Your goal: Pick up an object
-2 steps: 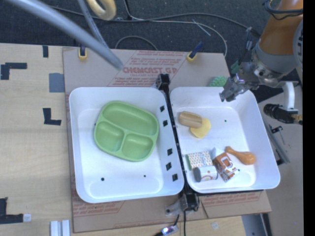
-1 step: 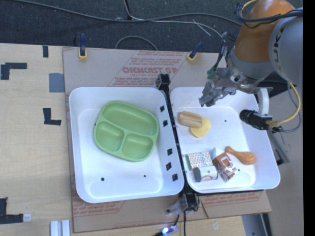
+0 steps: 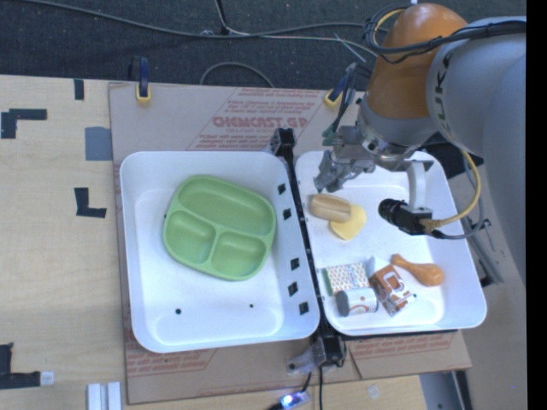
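Smooth, glossy white plastic bins [image 3: 137,254] sit on matt brown cardboard [image 3: 248,118]; the green tray [image 3: 220,227] looks matt plastic, the bench [image 3: 51,254] pale wood.

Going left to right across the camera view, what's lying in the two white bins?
Green divided tray in the left bin, then in the right bin the tan bread roll, the orange and white carton, and the orange drumstick-shaped toy.
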`<state>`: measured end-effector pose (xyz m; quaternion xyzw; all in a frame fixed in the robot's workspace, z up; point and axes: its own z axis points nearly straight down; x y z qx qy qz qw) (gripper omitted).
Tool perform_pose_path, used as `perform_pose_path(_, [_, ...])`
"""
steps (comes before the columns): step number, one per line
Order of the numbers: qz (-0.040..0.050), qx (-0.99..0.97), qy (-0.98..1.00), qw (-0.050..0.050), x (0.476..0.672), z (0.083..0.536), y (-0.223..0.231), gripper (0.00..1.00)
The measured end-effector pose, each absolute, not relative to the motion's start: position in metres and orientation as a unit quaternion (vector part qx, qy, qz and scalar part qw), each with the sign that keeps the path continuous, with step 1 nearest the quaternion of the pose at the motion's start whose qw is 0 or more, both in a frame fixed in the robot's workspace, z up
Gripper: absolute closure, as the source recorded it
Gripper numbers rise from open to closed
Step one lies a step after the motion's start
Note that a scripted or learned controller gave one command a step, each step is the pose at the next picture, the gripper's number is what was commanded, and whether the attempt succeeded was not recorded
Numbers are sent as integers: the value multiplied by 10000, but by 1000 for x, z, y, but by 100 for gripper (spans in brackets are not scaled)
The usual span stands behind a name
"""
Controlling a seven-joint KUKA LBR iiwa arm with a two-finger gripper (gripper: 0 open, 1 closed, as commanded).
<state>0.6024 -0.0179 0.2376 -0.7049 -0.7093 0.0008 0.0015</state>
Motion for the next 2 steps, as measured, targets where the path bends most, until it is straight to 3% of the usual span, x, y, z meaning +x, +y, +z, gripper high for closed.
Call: perform_pose_path(2, [0, -7042, -7100, 14, 594, 222, 101, 100])
